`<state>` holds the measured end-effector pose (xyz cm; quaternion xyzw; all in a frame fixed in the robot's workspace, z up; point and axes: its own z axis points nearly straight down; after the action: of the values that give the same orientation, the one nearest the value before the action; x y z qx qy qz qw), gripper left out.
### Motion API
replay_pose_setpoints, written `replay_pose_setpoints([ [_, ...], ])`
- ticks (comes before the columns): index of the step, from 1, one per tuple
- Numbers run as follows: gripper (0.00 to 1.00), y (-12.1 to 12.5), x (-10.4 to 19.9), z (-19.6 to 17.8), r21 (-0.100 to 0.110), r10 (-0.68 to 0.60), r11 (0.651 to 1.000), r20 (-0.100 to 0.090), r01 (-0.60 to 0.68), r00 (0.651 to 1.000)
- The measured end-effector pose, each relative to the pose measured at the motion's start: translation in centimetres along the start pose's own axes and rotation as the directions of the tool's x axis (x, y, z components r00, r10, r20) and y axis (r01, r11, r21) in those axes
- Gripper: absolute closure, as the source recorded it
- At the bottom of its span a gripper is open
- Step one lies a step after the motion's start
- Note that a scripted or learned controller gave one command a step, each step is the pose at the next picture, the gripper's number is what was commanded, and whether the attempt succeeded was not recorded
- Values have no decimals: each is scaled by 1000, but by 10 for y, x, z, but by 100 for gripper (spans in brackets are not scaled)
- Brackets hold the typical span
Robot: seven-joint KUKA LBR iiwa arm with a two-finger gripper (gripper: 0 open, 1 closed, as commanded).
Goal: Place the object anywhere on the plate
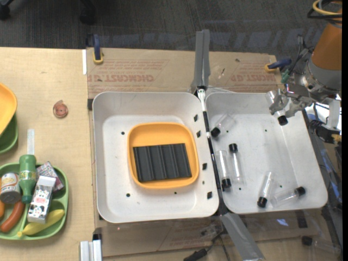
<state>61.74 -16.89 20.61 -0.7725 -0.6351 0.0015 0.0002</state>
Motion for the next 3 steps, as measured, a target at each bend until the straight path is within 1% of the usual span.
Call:
replay_pose_setpoints([
  [1, 100, 37, 28, -7, -2, -139, 990, 0, 139, 990],
  [2, 100, 32, 51, 15, 1, -316, 949, -1, 316, 949],
  [3, 100, 29, 67, 14, -1, -412, 911, 0, 412, 911],
])
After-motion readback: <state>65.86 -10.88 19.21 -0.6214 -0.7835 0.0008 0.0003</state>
